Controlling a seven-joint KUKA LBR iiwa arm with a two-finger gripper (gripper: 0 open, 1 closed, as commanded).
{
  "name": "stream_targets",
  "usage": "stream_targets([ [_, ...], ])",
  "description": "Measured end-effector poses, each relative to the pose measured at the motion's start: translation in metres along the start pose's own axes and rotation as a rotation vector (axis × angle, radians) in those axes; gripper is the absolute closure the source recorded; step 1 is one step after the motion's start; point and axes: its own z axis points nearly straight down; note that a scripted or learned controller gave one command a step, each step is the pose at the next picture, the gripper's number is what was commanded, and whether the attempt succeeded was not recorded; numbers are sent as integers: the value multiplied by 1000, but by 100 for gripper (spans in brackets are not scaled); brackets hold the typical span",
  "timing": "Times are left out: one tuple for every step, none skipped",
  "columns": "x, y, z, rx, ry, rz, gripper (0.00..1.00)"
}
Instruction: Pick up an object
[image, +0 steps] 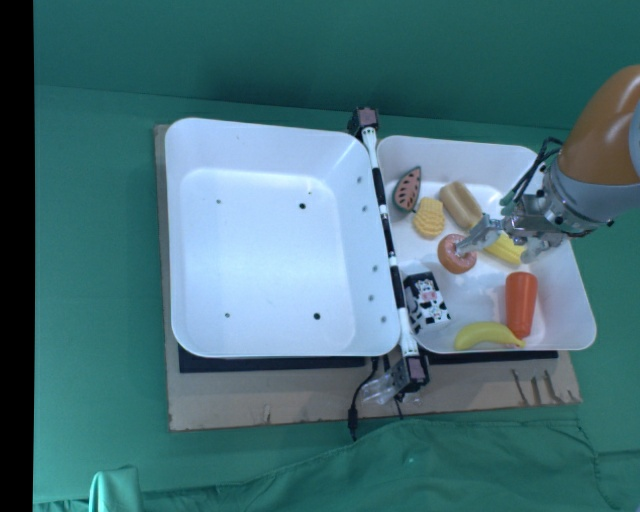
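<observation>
Camera view: metal pincer (487, 233), splayed and empty, hangs beside the round orange-red plastic tomato slice (456, 254); nothing lifted, whole pick remains.

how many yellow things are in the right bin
3, maybe more under the gripper. The corn lies near the bin's upper left, the banana along its near edge, and a yellow piece sits beside the gripper, partly hidden.
</observation>
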Motion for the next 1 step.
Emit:
stream_targets([
  [34,71,-27,-14,1,-16,0],
])
